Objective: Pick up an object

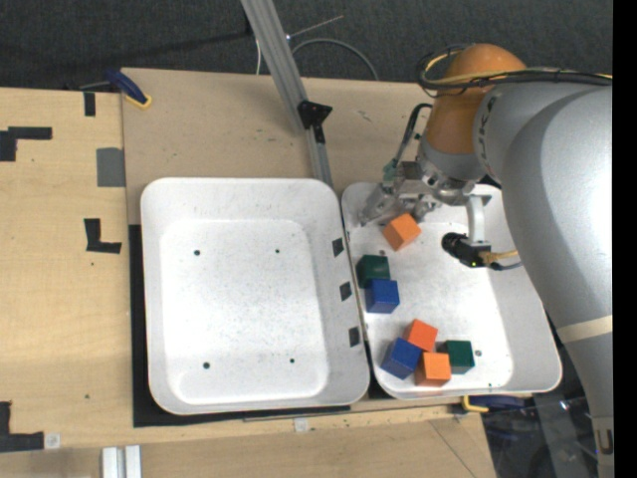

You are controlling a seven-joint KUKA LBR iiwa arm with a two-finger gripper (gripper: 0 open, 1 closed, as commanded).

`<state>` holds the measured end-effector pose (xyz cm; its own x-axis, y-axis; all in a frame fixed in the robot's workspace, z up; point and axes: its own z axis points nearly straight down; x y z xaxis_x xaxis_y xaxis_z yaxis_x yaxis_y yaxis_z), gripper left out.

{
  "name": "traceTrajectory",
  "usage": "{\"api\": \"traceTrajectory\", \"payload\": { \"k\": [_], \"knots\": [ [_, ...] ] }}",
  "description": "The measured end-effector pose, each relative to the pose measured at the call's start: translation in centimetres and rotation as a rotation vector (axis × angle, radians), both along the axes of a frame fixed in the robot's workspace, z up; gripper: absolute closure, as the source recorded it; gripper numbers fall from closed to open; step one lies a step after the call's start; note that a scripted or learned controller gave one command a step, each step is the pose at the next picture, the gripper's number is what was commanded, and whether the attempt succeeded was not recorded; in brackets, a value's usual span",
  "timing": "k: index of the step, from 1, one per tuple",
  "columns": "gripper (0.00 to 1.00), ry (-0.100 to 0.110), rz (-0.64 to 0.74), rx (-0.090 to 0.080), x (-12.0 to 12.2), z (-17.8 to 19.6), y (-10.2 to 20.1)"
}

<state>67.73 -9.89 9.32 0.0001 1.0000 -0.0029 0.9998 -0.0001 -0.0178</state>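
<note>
My gripper (400, 205) hangs over the back left part of the right bin (518, 347), below the orange band (468, 98) of the arm. An orange block (402, 231) lies directly beneath the gripper, touching or nearly touching it in the view. Whether the block is gripped is hidden by the wrist. Further forward in the same bin a dark green block (373, 267) sits against a blue block (383, 295).
Near the right bin's front edge is a cluster of a blue block (402, 357), two orange blocks (422, 334) (434, 367) and a green block (459, 355). The left bin (159, 207) adjoins it. A slanted metal pole (289, 68) crosses behind the bins.
</note>
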Motion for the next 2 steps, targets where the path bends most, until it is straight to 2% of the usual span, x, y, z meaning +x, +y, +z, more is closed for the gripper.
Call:
{"api": "traceTrajectory", "payload": {
  "k": [1, 2],
  "knots": [
    [1.0, 0.001, 0.001, 0.0, 0.0, 1.0, 0.0],
    [1.0, -0.022, 0.001, 0.002, -0.3, 6.6, -0.8]
  ]
}}
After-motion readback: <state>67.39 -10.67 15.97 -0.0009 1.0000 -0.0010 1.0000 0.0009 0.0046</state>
